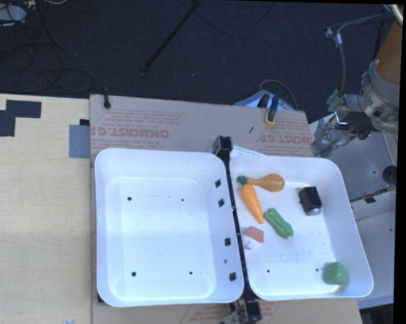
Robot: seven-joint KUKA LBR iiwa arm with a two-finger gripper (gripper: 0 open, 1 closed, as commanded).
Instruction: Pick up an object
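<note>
The right bin (351,216) holds several small objects. An orange carrot (251,200) lies near its left wall, with an orange gourd-shaped piece (267,182) just above it. A green pod (279,222) lies right of the carrot, and a small red and white piece (253,235) sits below it. A black block (310,199) rests toward the bin's right side. A green ball (335,273) sits in the near right corner. My gripper (329,134) hangs above the bin's far right corner, apart from every object.
The left bin (101,221) stands beside the right one, joined by a black divider (231,219). Both rest on a cardboard sheet (164,127). A yellow and blue clip (271,112) lies at the sheet's far edge. Cables trail over the dark floor behind.
</note>
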